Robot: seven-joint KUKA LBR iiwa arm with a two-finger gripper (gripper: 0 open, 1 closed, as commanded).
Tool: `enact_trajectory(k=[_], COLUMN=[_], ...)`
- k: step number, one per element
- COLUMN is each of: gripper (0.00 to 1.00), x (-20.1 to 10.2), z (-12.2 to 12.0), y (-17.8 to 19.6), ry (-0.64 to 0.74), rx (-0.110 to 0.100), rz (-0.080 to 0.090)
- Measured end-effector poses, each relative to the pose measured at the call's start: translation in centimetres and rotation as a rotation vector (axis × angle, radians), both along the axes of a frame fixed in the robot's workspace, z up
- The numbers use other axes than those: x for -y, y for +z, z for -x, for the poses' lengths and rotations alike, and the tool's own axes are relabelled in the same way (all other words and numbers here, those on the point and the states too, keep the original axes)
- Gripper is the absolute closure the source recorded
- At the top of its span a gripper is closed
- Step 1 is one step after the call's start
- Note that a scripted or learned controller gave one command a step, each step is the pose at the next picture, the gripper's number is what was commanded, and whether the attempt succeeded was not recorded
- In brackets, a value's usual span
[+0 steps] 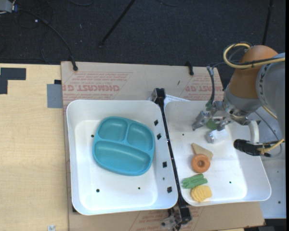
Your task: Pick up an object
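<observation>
My gripper [210, 129] is low over the back of the right bin [253, 189], with the arm coming in from the right. A small green object [211, 124] shows between its grey fingers [199, 123], which are closed on it. Nearer the front of the same bin lie a tan wedge [202, 149], an orange ring-shaped piece [201, 163], a green pod-like toy [194, 181] and a yellow corn-like toy [201, 193]. All of these lie apart from the gripper.
The left bin [82, 186] holds a teal divided plate [124, 145]. A black divider [164, 143] runs between the bins. A black cable end [248, 147] hangs over the right bin's right side. Cardboard lies under both bins.
</observation>
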State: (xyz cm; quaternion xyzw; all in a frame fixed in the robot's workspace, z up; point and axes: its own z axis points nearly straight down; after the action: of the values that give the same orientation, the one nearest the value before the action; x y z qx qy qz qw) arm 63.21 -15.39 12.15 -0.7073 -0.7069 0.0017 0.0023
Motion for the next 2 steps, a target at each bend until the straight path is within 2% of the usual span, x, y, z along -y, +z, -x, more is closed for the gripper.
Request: enact_trajectory(k=[1,2], gripper=[1.00,1.00], x=[0.0,0.8], z=[-0.1,-0.3], y=[1.2,5.9], ry=[0.000,-0.002], rx=[0.001,0.007], rz=[0.000,0.002])
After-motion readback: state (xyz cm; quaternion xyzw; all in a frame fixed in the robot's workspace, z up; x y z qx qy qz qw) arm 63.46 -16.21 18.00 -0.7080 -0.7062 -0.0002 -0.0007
